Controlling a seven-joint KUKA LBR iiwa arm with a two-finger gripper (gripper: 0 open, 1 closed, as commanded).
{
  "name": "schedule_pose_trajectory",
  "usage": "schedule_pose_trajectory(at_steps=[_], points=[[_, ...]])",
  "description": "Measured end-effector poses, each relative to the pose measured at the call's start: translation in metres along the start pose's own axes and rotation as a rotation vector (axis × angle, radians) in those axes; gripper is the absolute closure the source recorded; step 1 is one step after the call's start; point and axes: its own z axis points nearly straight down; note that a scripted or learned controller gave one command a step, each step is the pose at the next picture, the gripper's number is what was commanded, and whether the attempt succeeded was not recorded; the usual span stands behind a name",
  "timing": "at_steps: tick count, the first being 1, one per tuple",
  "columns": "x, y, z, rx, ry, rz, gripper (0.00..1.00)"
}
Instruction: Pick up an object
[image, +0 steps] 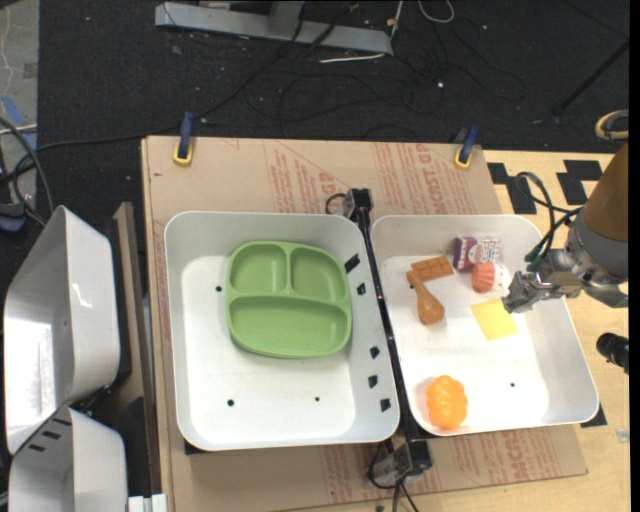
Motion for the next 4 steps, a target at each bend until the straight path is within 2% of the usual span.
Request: schedule_pose_trajectory(at_steps=[1, 3, 4], points=[[-0.006, 0.002, -0.044, -0.001, -0.001, -0.003, 1.00], [0.105, 0.025, -0.056, 0.003, 0.003, -0.010, 1.00], [0.151, 0.025, -0.055, 0.006, 0.003, -0.008, 1.00]])
